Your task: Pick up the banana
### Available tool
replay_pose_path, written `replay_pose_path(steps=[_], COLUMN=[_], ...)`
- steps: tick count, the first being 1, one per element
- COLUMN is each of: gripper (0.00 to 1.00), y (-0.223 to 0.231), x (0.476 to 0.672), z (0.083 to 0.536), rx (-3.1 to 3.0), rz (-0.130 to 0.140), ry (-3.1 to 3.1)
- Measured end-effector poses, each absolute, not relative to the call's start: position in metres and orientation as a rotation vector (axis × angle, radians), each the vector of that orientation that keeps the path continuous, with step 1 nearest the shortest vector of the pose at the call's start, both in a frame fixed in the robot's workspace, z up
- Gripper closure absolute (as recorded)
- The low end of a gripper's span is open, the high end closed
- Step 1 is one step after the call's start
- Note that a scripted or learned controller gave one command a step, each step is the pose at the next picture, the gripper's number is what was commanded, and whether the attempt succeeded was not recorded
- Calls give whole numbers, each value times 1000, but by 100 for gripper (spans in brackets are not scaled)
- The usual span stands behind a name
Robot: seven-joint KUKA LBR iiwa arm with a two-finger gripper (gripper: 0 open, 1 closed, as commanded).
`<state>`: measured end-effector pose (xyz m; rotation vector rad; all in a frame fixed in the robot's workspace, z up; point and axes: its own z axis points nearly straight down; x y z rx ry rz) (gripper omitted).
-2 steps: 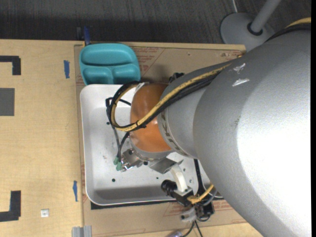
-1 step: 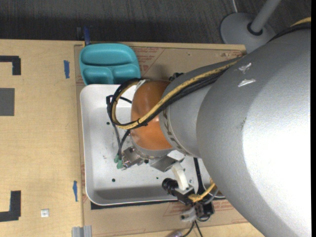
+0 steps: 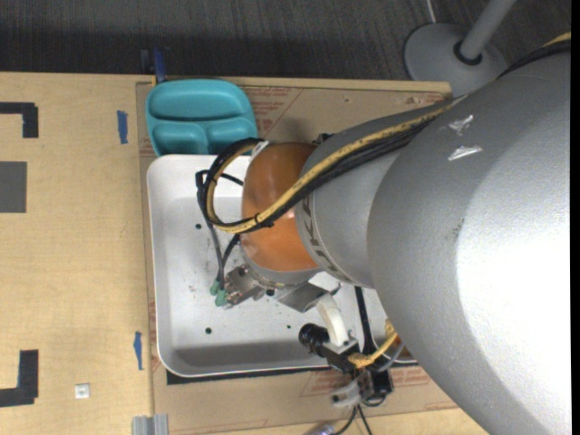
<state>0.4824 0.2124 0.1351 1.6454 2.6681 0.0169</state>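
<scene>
Banana: presumably in the white bin (image 3: 172,270), hidden beneath the gripper (image 3: 225,290) or the arm (image 3: 435,234). You cannot tell whether the gripper is open. Light, soft, bruisable; take it mid-length, gently.

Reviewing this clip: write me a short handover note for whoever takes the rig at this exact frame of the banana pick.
Gripper: low inside the shallow white bin, near its floor; finger state unreadable from above.
Grey arm with orange band covers most of the bin.
Banana: not spotted; nothing seen in the gripper.
Teal plastic divided tray sits just beyond the bin's far edge.
Done: nothing confirmed. Left: find, grasp and lift the banana.
</scene>
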Motion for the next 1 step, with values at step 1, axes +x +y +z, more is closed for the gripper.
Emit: replay_pose_path(steps=[1], gripper=[100], y=[213], x=[483], z=[145], rx=[1644], rz=[20], ry=[2666])
